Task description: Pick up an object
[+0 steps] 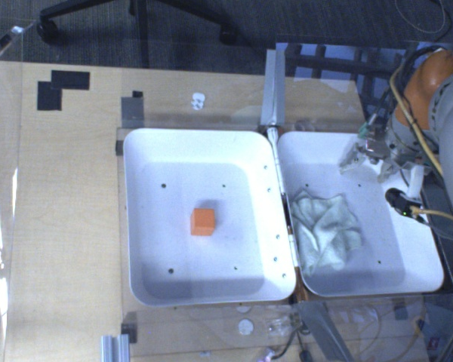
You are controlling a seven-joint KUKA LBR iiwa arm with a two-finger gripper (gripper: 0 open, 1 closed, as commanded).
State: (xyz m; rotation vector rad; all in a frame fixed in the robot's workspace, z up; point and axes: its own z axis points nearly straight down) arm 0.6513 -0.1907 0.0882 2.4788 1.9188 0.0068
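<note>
You are looking down on a pale wooden bench [53,225] lying over dark grey carpet [211,13]. A black chair base [136,6] on castors is standing behind it, and black tape patches [60,89] are sitting on the wood.

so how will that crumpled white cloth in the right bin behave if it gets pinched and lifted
The cloth lies in soft, uneven folds, so it is probably floppy and would drape and stretch out rather than hold its shape. A pinch may catch only one fold, leaving the rest trailing. It looks thin, so likely light, and pushing it would probably bunch it against the right bin wall rather than slide it.
</note>
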